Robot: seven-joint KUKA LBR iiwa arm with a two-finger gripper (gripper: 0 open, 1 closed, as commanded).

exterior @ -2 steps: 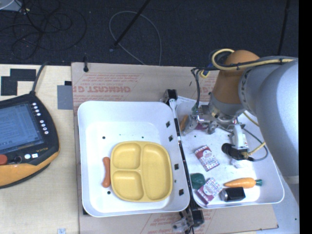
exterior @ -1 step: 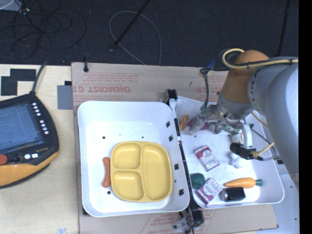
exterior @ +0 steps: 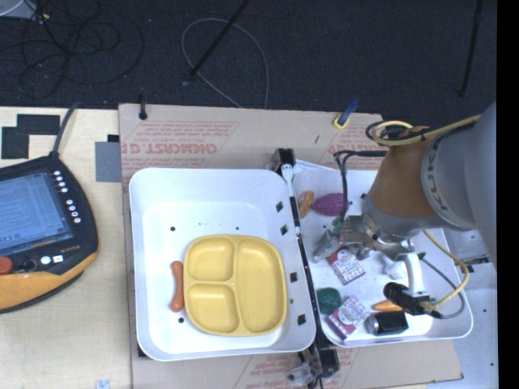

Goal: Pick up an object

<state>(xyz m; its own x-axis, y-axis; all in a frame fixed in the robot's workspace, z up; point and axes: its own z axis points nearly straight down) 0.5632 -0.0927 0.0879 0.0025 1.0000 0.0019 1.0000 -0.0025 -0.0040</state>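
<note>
Camera view: grey arm (exterior: 454, 177) over the right bin (exterior: 462, 324); the left bin (exterior: 154, 217) carries a yellow divided plate (exterior: 235, 284) and an orange sausage toy (exterior: 176, 285) near its left wall. Gripper (exterior: 350, 237), state indeterminable, hovers above a small printed packet (exterior: 347, 266) mid-bin; probably light and crinkly, best pinched across its short edges.

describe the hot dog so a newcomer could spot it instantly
Look at the left bin, the one holding the yellow tray. The hot dog lies on the bin floor just off the tray's left edge. It's a small orange-brown stick and the only loose item in that bin.
</note>
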